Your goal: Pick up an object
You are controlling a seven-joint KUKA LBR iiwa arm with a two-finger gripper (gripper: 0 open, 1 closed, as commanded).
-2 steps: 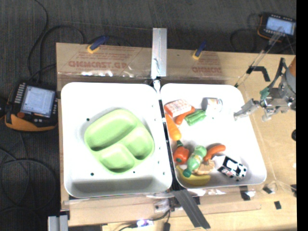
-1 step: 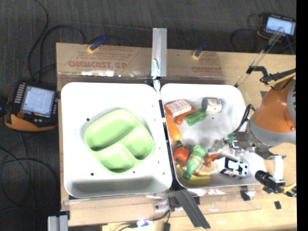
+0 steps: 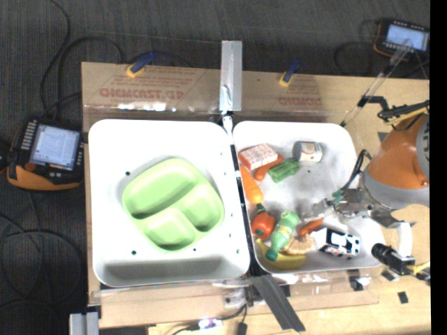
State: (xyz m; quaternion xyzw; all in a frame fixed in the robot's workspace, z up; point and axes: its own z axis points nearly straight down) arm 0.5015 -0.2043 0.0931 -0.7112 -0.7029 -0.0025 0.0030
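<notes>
1. Arm (image 3: pixel 401 166) enters from the right edge, orange band visible above the wrist, grey wrist angled down toward the right bin (image 3: pixel 342 135).
2. Gripper (image 3: pixel 334 204) sits low over the right bin, near its right wall. Whether it is released or clenched: cannot tell; the tip is small and mixed with clutter beneath it.
3. Nothing can be confirmed as held. The tip lies just beside an orange-red piece (image 3: pixel 312 223) and just above a black-and-white toy car (image 3: pixel 341 244); contact with either cannot be judged.
4. Right bin contents: red-and-white box (image 3: pixel 257 155) at upper left, green piece (image 3: pixel 284 169) beside it, small can (image 3: pixel 308 151) near the back, carrot (image 3: pixel 251 189) along the left wall.
5. Front-left cluster in the right bin: red pepper-like toy (image 3: pixel 263 223), green bottle-like toy (image 3: pixel 283 229), yellow banana (image 3: pixel 283 258), all touching or overlapping.
6. Left bin (image 3: pixel 105 208) carries a light green divided tray (image 3: pixel 173 202), roughly centred, well apart from the gripper.
</notes>
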